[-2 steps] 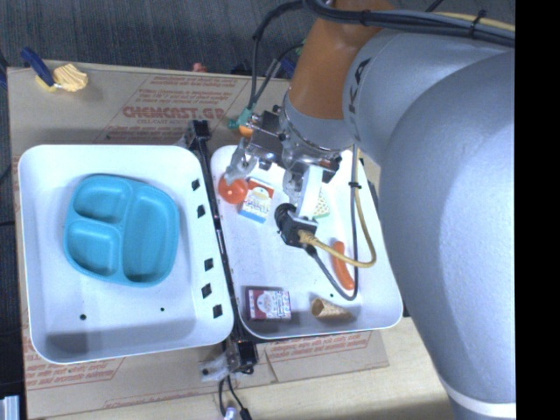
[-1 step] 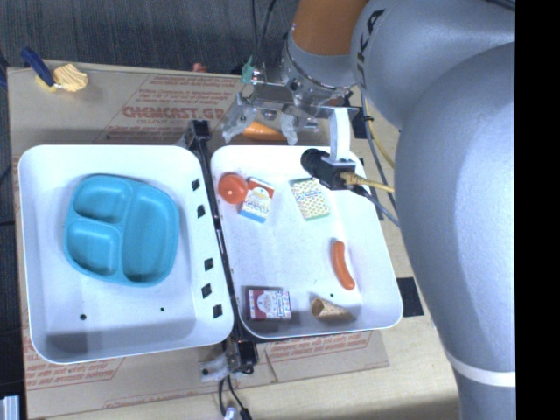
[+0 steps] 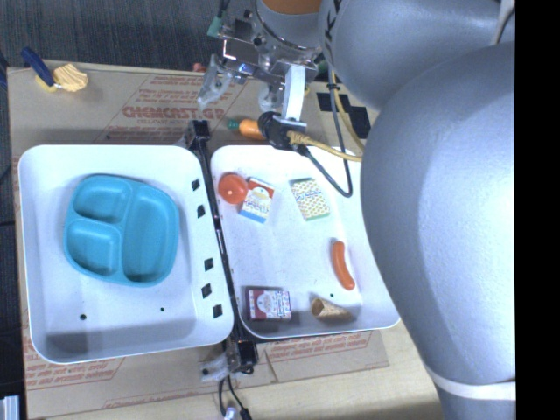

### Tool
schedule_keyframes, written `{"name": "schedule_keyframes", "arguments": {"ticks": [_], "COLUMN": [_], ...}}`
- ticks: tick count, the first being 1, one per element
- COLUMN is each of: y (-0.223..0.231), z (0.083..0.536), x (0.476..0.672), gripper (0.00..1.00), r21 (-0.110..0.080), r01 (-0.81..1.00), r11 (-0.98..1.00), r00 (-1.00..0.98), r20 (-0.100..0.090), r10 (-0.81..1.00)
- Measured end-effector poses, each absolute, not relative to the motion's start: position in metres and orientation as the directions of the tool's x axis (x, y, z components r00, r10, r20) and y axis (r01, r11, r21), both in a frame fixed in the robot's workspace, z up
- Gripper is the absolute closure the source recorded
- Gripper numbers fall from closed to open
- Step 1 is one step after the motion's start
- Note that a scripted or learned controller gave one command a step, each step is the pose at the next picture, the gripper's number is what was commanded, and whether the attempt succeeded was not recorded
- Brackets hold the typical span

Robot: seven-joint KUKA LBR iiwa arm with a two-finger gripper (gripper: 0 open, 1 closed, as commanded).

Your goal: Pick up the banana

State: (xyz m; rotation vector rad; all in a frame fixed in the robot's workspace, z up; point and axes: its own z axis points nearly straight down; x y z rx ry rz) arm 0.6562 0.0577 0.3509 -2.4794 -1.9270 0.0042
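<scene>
The gripper [image 3: 241, 81] is hovering beyond the right bin [image 3: 372, 318]; whether its fingers are parted, I cannot tell. I cannot pick out the banana. A tomato [image 3: 231, 187], cartons and a sausage [image 3: 343, 264] are lying in that bin.

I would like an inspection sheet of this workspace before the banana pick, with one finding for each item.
Surface: brown printed cardboard bearing left white bin and right white bin.
Job's things: banana not identified; small yellow object on the cardboard, far left.
Clutter: blue divided plate in left bin; red ball, orange sausage, dark red box in right bin.
Claw: claw above the cardboard behind the bins.
Cables: yellow cable over right bin's rim.
Surroundings: dark grey backdrop.
</scene>
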Motion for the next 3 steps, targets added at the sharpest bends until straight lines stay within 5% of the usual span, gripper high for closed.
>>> {"name": "schedule_keyframes", "arguments": {"ticks": [1, 2, 3], "y": [0.078, 0.152, 0.153], "z": [0.416, 0.415, 0.426], "x": [0.656, 0.656, 0.656], "gripper": [0.00, 0.00, 1.00], "r21": [-0.001, -0.001, -0.003], "r01": [1.000, 0.953, 0.956], "r11": [-0.024, -0.304, -0.294], "r00": [0.024, 0.304, 0.294], "r20": [0.000, -0.001, -0.003], "r10": [1.000, 0.953, 0.956]}}
